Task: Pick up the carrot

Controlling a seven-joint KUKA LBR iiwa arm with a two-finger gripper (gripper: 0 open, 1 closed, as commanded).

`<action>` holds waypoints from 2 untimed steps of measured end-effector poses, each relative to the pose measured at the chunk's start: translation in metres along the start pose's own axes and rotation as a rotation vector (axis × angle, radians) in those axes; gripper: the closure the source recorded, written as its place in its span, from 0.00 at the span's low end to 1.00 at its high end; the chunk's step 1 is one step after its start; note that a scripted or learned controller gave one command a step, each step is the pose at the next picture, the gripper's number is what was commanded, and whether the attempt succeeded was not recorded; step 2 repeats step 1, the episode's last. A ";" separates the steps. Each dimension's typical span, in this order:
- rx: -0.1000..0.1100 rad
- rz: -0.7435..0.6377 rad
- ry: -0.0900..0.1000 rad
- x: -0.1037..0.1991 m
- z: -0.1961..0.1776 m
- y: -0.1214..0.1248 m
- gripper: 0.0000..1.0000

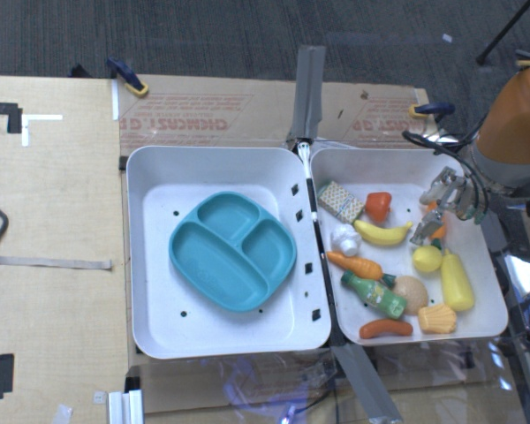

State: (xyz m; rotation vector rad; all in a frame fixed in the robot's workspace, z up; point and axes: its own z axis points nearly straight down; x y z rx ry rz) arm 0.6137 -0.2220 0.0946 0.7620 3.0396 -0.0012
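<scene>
The carrot (355,264), orange with a green stub at its right end, lies flat in the right bin (397,160), left of centre, between a white garlic bulb (344,237) and a green bottle (377,295). My gripper (428,228) hangs over the bin's right half, above a yellow lemon (427,259) and just past the right tip of a banana (382,233). It is about a hand's width to the right of the carrot and slightly farther back. A small orange patch shows at the gripper's tip; what it is I cannot make out.
A red pepper (379,205), a checked cracker (340,200), a yellow squash (457,281), a beige potato (411,290), a cheese wedge (437,318) and a red sausage (386,329) crowd the right bin. The left bin (150,263) holds a blue divided plate (233,250).
</scene>
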 end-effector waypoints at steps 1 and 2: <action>0.000 -0.003 -0.007 -0.002 -0.011 0.001 1.00; 0.000 -0.003 -0.007 -0.002 -0.011 0.001 1.00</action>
